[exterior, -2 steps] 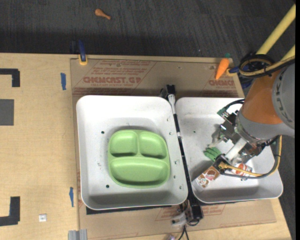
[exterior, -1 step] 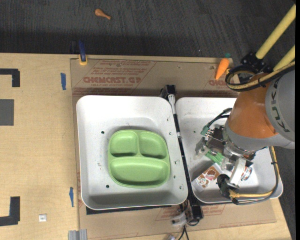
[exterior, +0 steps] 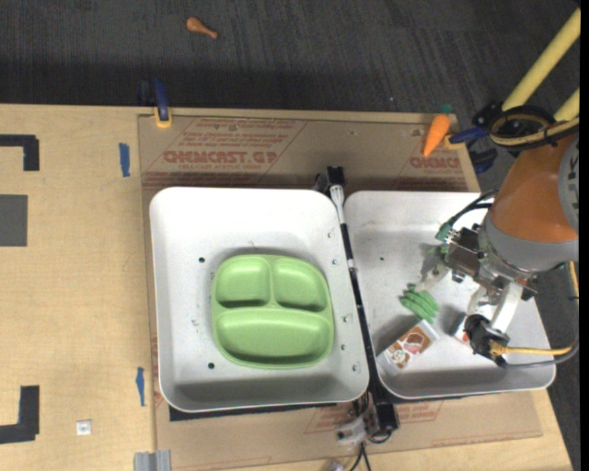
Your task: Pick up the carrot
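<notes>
A small orange carrot (exterior: 436, 135) with a green top lies on the brown board beyond the far edge of the right bin (exterior: 391, 216), outside it. My gripper (exterior: 450, 270) hangs low over the middle of the right bin, well in front of the carrot. Just to its front left lies a small green leafy piece (exterior: 420, 303). Nothing shows between the gripper and the bin floor that I can make out.
A brown-and-white packet (exterior: 409, 347) lies near the right bin's front wall. The left bin (exterior: 184, 276) holds a green divided plate (exterior: 272, 309). Blue clamps (exterior: 162, 99) sit at the board's far edge, and a small orange thing (exterior: 200, 28) lies on the dark floor.
</notes>
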`<action>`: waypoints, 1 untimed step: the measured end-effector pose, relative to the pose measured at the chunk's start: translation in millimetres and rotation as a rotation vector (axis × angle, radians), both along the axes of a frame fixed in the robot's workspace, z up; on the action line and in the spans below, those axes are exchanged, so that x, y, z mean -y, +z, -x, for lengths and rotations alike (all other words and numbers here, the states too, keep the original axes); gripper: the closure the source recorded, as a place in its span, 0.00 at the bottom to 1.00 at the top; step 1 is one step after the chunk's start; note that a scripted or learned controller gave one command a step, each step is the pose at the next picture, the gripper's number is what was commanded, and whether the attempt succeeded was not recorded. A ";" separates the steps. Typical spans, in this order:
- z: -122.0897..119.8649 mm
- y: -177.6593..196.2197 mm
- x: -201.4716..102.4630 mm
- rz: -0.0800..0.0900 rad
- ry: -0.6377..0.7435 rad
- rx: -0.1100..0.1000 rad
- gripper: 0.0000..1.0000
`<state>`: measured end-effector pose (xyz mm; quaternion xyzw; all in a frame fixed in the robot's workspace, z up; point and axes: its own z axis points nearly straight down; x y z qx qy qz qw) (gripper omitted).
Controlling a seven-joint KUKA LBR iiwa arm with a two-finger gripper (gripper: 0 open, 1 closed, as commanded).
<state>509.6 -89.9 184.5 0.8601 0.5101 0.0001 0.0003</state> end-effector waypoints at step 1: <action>2.2 41.5 87.3 0.001 -0.026 0.000 0.00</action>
